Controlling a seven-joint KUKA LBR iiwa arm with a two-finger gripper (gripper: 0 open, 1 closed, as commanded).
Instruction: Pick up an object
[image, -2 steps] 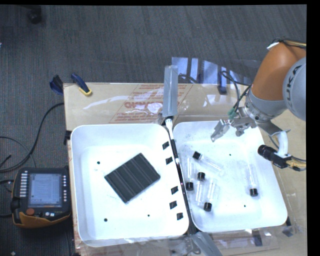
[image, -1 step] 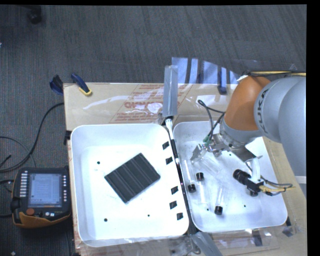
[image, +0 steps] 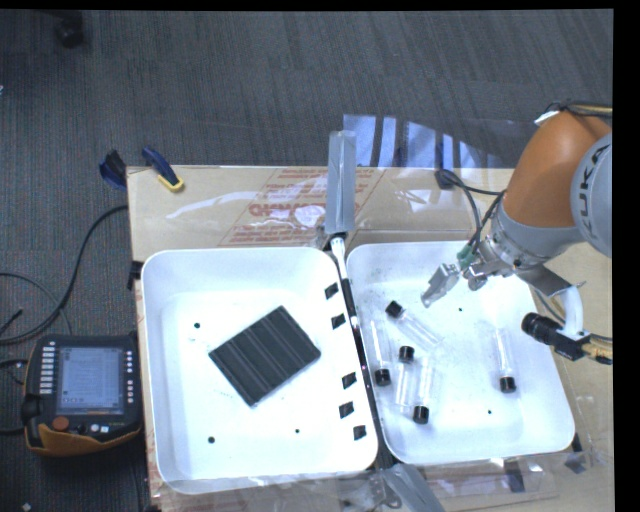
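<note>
Several clear tubes with black caps lie in the right bin (image: 545, 415). One tube (image: 412, 323) lies slantwise just below my gripper (image: 447, 282), with its cap toward the upper left. Others lie at the bin's left side (image: 380, 356), in the middle (image: 424, 392) and to the right (image: 502, 358). A dark ribbed rectangular slab (image: 265, 354) lies flat in the left bin (image: 165, 400). My gripper hangs over the upper middle of the right bin, above the tubes, with nothing seen in it.
A raised divider with black clips (image: 345, 350) separates the two bins. A teach pendant (image: 82, 390) sits on the floor at the left. Cardboard and plastic film (image: 290, 205) cover the bench behind the bins.
</note>
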